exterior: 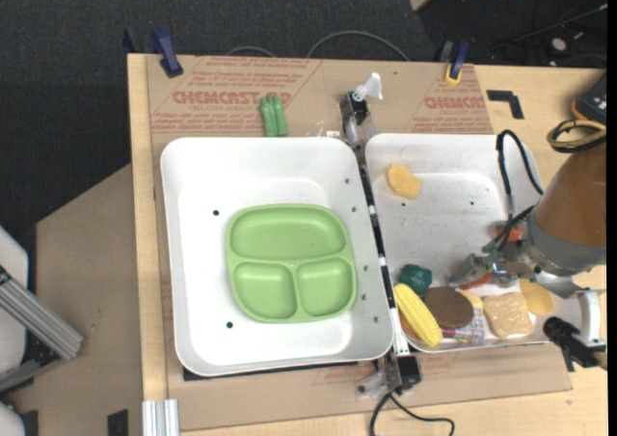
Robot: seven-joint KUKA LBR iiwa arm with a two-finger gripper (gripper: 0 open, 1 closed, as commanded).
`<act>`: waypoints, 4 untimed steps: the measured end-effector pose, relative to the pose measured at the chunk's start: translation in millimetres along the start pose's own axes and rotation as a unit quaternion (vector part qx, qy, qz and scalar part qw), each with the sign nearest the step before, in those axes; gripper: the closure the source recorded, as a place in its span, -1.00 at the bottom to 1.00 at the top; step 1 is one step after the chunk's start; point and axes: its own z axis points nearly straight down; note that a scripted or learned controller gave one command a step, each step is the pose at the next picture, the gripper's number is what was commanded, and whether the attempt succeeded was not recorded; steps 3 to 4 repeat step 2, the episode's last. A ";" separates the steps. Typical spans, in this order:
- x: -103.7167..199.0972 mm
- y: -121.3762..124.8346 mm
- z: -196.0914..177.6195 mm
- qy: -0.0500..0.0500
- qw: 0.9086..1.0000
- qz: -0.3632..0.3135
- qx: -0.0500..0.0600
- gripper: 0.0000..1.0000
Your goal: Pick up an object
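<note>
Arm was low over the right bin (439, 147), pincer (487, 268) down near the toy food heap; couldn't tell its state, too cluttered. Corn cob (417, 314) lay at the bin's front-left corner, touching the brown disc (449, 307). Prob. light, hard plastic, bit slippery w/ a rounded body, so best taken across the middle, not the tapering ends.

The arm (578, 207), reaching in from the right, is cut off by the frame's edge. Its gripper (490, 270) sits low in the right bin (434, 149) amid wiring, its fingers too cluttered to read. A small wrapper (472, 333) beside the brown disc (448, 307) is too small to identify.
</note>
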 end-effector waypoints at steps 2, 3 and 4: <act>91.2 4.7 -105.8 0.001 1.000 -0.009 -0.009 1.00; 91.2 4.7 -105.8 0.001 1.000 -0.009 -0.009 1.00; 91.2 4.7 -105.8 0.001 1.000 -0.009 -0.009 1.00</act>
